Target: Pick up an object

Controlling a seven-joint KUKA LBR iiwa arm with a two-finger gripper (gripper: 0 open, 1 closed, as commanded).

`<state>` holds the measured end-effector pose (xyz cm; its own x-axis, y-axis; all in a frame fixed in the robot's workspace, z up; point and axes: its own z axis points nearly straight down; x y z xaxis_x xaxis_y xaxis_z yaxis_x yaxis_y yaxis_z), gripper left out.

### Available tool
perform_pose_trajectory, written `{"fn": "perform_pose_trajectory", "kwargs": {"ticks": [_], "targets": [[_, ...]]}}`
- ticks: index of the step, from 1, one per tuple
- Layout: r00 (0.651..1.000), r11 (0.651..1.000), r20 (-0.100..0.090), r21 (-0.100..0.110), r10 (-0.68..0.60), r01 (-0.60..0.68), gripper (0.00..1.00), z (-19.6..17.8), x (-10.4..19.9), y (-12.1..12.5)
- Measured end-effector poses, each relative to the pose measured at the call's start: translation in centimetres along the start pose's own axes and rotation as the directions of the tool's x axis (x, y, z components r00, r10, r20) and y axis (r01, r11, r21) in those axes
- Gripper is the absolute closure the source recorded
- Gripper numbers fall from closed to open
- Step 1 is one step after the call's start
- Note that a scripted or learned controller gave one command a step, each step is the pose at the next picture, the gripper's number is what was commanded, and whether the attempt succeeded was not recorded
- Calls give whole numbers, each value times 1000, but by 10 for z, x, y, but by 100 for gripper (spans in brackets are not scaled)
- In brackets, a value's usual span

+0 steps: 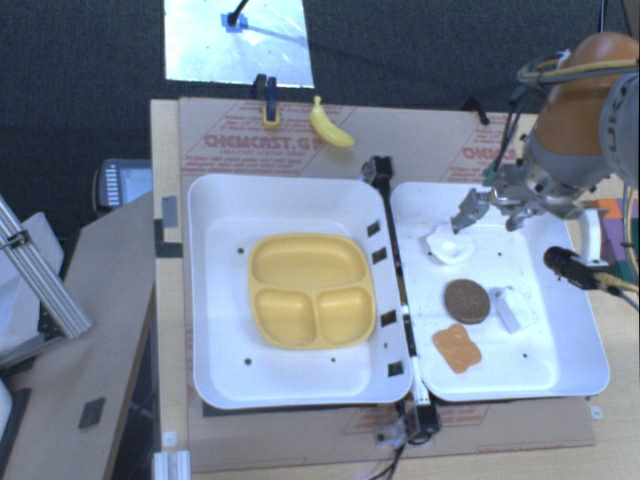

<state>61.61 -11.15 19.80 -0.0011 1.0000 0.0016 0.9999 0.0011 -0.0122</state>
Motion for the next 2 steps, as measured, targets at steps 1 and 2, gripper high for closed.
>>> {"fn": "perform_pose_trajectory", "kwargs": {"ticks": [1, 2], "targets": [[1000, 1000, 2, -13, -2, 2, 0, -8, 0, 3], [1000, 1000, 2, -9, 0, 0, 0, 53, -6, 1]]}}
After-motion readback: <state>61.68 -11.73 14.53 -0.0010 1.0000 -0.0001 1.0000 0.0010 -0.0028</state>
